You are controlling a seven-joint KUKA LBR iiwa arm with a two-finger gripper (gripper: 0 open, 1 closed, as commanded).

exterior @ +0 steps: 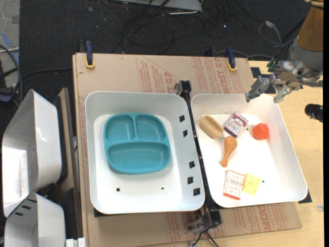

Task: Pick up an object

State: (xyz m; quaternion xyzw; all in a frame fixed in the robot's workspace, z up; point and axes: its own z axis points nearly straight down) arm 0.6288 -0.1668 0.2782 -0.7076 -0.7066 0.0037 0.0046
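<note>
End effector (267, 92) at upper right, hanging over the far right corner of the right bin (293, 161). Two fingers (254, 93) spread apart, nothing between them. Grey wrist and an orange band run up and out toward the top right corner.

Right bin, contents, nearest the end effector first:
- Small red-orange piece (261, 131), toward the right wall, just below the end effector and clear of it.
- Small packet (236, 124), purple and white, tilted, left of the red piece.
- Bread roll (211, 126), tan, lying at a slant, just left of the packet, near the bin's left wall.
- Drumstick (228, 151), orange-brown, thick end up and close under the packet, thin end pointing down toward the near side. Whether it touches the packet: cannot tell.
- Red and white carton (234, 184), lying flat near the front of the bin.
- Yellow block (251, 183), just right of the carton, edges seem to touch.

Left bin (97, 138): one teal plate (137, 143) with three compartments, two small ones at the far side, one wide one at the near side. It lies flat, in the left half of the bin.

The two bins sit side by side on a brown board (154, 71) on the desk, with a dark strip at the seam between them. Blue and yellow clamps (89, 55) hold the board's far edge. Cables on the dark floor beyond. White tubs (28, 143) stand off the left side.
</note>
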